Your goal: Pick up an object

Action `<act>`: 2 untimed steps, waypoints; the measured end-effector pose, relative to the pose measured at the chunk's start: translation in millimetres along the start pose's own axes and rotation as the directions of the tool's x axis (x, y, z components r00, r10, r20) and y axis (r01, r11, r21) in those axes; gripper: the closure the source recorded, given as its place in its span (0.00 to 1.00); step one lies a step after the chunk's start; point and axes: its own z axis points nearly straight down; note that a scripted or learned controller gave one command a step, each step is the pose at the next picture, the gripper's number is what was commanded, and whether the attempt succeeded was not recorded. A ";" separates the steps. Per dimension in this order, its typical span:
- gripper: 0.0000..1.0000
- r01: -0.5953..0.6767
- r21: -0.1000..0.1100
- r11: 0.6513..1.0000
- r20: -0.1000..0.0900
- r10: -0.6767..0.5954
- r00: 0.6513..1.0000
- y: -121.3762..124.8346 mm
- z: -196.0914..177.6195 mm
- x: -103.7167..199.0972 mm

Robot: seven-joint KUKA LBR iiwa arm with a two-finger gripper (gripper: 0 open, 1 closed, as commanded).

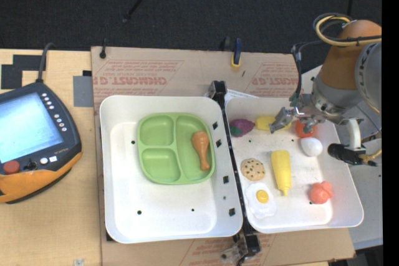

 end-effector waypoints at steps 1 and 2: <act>0.00 0.003 -0.001 1.000 0.000 -0.003 1.000 0.1 53.7 4.3; 1.00 0.005 -0.004 1.000 0.001 -0.005 1.000 1.1 40.3 3.7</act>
